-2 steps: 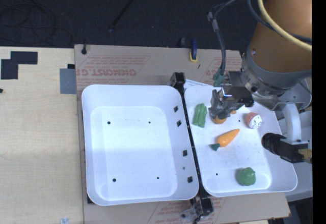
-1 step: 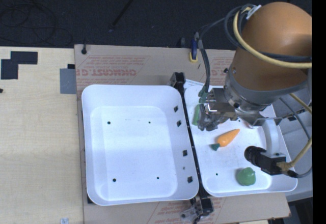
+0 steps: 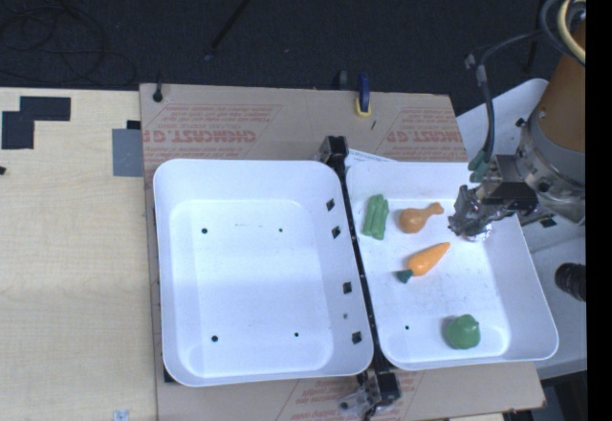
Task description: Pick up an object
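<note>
From the camera above, my gripper (image 3: 470, 218) hangs over the right bin (image 3: 521, 261); whether it is spread or shut I cannot tell. Just beside me, toward the bins' divider, lies the toy drumstick (image 3: 419, 216), and a little nearer the front the toy carrot (image 3: 426, 258). The carrot seems the likeliest pick. Its long axis runs diagonally, the green stub pointing away from me toward the front. I should turn to straddle it across that axis, centred, then descend straight.
</note>
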{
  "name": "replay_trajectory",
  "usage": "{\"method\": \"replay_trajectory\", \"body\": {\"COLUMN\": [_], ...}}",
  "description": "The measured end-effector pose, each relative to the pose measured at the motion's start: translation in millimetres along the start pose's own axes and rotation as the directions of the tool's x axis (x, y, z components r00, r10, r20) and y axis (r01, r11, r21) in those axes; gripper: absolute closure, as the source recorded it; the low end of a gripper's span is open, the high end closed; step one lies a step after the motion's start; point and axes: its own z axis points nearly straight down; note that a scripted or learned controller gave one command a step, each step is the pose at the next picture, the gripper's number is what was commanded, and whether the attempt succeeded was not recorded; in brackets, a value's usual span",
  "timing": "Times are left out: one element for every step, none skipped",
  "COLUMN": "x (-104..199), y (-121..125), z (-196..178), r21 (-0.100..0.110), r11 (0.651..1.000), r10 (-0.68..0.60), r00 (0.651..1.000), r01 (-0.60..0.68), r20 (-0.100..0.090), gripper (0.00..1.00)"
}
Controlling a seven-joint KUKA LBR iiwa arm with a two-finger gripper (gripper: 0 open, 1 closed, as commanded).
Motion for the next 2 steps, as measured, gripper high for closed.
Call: {"method": "replay_trajectory", "body": {"x": [81,79], "y": [0,70], "z": [18,-49], "r21": [0.003,0.001], "r11": [1.000,1.000], "r10": [0.000,-0.002], "r00": [1.000,1.000], "r01": [0.000,0.002], "r20": [0.000,0.000], "gripper": [1.00,1.00]}}
